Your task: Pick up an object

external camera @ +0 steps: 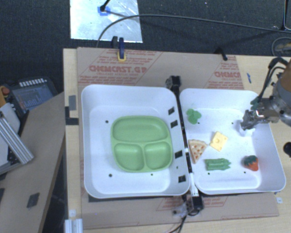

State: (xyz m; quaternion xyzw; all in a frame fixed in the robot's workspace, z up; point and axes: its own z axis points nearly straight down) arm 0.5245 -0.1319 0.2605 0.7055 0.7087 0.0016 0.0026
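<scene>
Yellow plastic cheese wedge (218,141): right bin (274,152) centre; I judge light, stiff, slippery; grip flat sides.
Two-finger gripper (246,122): above right bin's far-right part; I cannot tell its opening.

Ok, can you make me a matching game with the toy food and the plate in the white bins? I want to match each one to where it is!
Things:
1. green divided plate
2. waffle slice
3. yellow cheese piece
4. red strawberry

Places:
A. right bin, beside the middle divider
B. right bin, near its front right corner
C. alone in the left bin
D. right bin, about the middle, just right of the waffle slice

Right pairs: 1-C, 2-A, 3-D, 4-B
</scene>
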